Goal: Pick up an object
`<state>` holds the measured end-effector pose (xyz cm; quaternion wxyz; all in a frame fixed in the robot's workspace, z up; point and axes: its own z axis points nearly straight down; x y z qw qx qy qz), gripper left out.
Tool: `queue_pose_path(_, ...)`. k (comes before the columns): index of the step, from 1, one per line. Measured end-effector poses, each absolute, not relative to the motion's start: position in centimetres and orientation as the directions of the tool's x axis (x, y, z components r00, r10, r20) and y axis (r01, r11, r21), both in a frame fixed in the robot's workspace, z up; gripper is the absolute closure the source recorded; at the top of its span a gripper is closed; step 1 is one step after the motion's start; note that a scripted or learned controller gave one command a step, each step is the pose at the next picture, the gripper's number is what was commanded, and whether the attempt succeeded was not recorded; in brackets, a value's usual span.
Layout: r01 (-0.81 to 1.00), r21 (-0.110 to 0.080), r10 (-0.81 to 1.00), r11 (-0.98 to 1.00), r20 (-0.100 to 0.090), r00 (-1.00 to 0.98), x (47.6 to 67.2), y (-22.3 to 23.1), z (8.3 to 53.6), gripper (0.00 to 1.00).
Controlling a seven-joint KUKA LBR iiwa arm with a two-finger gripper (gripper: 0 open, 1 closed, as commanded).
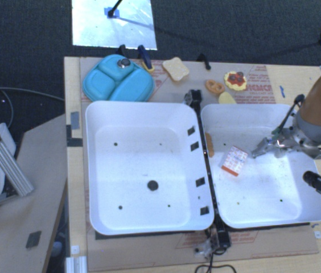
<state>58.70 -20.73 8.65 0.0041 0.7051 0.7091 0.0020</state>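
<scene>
Table [166, 249] carries 2 shallow white bins side by side. Inside the right bin [314, 212] a small white packet with red print [234, 161] lies flat near the bin's left-centre. Just to its right hovers the grey arm's hand [261, 150], tips pointing at the packet and holding nothing; whether it is open or closed I cannot tell. Inside the left bin [101, 209] sits a small dark round disc [152, 185]. Behind the bins lie a blue divided plastic plate [118, 81] and a toy bread slice [176, 69].

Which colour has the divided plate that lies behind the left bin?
The divided plate is light blue, plain, seen in the camera view.
</scene>
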Motion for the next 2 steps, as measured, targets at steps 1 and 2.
queue_pose_path(1,1.0,0.008,1.0,0.0,-0.002,0.0,49.6,-15.3,8.7,0.0)
queue_pose_path(2,1.0,0.012,1.0,0.004,0.0,-0.004,50.0,-15.3,9.8,1.0)
